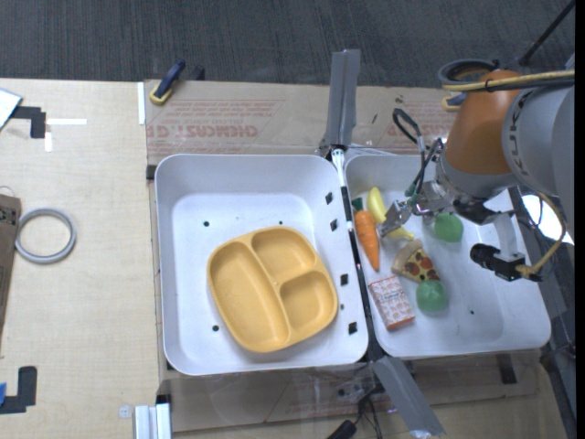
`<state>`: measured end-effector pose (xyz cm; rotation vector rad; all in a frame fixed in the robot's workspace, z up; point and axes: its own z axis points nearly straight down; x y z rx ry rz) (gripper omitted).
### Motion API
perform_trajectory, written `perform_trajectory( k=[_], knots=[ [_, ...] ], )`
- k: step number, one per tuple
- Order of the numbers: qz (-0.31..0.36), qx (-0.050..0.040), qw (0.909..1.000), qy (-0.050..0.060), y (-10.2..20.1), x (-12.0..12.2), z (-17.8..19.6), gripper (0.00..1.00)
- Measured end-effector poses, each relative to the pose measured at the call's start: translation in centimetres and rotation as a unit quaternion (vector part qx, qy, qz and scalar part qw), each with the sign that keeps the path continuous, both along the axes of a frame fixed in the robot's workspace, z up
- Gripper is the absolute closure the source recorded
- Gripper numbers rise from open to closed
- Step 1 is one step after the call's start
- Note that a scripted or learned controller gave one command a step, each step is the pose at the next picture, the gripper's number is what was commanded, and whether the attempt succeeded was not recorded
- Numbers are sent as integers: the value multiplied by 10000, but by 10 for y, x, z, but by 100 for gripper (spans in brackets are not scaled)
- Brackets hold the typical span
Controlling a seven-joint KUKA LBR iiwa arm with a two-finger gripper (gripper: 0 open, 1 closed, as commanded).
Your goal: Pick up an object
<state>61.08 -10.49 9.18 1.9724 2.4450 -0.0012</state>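
**Operator:** Currently I am seeing the arm (512, 126) reaching in from the right over the right bin (512, 332). The gripper (398, 219) is hanging low near that bin's left side, just beside the carrot (366, 237).

**Supervisor:** Gripper condition?

**Operator:** The fingers are standing apart, released, and I am seeing nothing between them. The tips are pointing toward the carrot and the pizza slice (416, 263).

**Supervisor:** List the bin contents.

**Operator:** The carrot is lying lengthwise along the left wall, with a yellow piece (376, 199) just behind it. The pizza slice is sitting near the middle. A small red box (392, 302) is lying toward the front, and a green ball (431, 295) is resting just beside it. A second green item (448, 228) is sitting under the wrist, partly hidden.

**Supervisor:** And the left bin?

**Operator:** The left bin (183, 245) is holding a yellow divided plate (271, 287), lying flat. A roll of tape (42, 235) is resting on the bench (82, 337), well apart from both bins.
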Motion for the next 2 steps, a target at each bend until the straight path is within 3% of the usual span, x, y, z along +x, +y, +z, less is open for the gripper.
perform_trajectory(
  k=[1,2],
  knots=[
    [1720,-11,9851,-15,6,19,1,0],
    [1700,-10,9854,-26,5,20,11,100]
  ],
)
